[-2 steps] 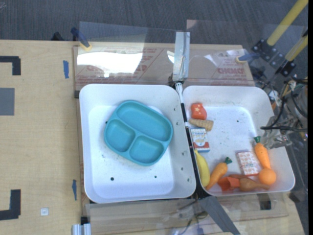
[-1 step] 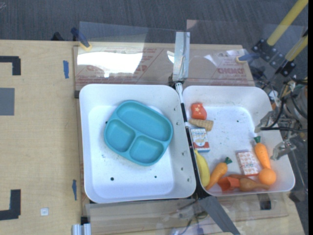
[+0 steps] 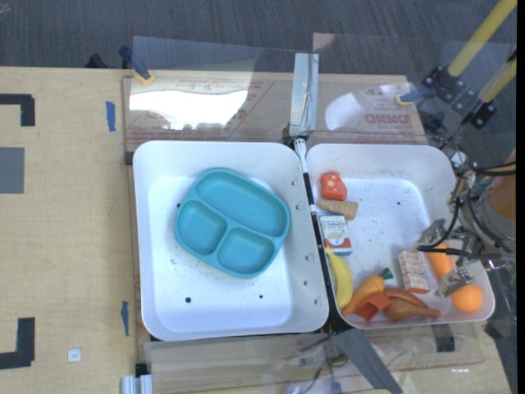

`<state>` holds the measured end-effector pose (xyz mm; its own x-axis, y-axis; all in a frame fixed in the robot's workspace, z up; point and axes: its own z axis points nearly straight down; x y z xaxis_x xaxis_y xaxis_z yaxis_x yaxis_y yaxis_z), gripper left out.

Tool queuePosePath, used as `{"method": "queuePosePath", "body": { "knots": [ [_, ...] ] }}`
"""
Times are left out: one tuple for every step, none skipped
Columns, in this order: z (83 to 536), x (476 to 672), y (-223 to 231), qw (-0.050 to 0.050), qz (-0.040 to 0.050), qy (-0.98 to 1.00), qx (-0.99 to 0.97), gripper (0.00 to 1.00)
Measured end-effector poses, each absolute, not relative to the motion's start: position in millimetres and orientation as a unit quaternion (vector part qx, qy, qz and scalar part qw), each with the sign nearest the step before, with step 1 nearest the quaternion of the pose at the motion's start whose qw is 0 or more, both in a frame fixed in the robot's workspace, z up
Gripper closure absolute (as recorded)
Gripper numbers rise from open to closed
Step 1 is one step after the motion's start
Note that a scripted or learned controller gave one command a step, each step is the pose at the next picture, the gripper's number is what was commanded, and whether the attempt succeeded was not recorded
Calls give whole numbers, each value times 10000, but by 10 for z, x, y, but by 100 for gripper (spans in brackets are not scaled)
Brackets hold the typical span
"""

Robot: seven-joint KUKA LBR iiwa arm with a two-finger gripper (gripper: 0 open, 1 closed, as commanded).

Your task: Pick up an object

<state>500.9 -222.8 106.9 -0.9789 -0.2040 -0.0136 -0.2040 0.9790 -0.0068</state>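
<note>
Currently the gripper [image 3: 453, 279] hangs at the right bin's [image 3: 385, 156] right edge; its state: indeterminate. The orange ball [image 3: 467, 299] lies alongside. Crowded neighbours risk a deflected grasp.

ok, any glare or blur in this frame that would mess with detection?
Camera view: strong glare on the clear sheet behind the left bin, washing out its print. The teal divided plate is evenly lit, with a soft shadow. The small items in the right bin, like the orange ball, look soft. The gripper at the right edge is blurred and cluttered by cables.
</note>
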Motion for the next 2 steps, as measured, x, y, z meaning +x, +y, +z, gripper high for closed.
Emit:
{"method": "queuePosePath", "body": {
  "knots": [
    [889, 4914, -2177, 75, 8, 9945, -1045, 0],
    [1014, 4952, -2180, 133, -22, 9943, -1055, 100]
  ]
}}
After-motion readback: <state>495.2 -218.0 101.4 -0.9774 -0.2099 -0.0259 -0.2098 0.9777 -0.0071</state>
